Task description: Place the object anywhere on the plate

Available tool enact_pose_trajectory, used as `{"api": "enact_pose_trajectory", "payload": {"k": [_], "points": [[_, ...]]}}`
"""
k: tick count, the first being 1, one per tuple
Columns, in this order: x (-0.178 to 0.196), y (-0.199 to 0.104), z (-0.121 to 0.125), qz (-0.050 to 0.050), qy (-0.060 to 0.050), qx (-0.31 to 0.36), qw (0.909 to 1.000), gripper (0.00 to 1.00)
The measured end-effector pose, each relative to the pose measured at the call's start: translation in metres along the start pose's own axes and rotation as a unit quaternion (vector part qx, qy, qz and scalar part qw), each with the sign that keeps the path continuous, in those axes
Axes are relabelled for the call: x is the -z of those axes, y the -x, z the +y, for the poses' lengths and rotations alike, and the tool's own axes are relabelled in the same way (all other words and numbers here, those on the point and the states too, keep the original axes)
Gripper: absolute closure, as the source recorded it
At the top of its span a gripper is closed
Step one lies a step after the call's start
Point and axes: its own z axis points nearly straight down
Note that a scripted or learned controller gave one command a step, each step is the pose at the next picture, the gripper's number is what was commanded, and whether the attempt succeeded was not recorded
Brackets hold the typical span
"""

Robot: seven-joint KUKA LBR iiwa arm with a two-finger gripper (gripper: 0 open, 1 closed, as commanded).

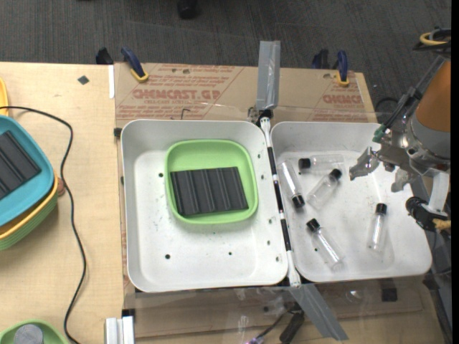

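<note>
i see five small clear vials (323, 186) with black caps scattered in the right bin (409, 264), lying flat. their long axes differ — one by the right wall runs near-far, cap at the far end; others slant. the green plate (244, 156) sits in the left bin (143, 264), a dark ribbed mat on it. the hand (380, 165) hovers over the right bin's far right — i cannot tell its state.
</note>
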Motion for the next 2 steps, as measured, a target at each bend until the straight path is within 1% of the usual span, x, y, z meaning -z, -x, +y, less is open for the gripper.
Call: {"api": "enact_pose_trajectory", "payload": {"k": [1,2], "points": [[0.030,0.047,0.029,0.000,0.001,-0.147,0.9891,0.00],[0.073,0.053,0.002,0.000,0.000,-0.200,0.9798,0.00]]}}
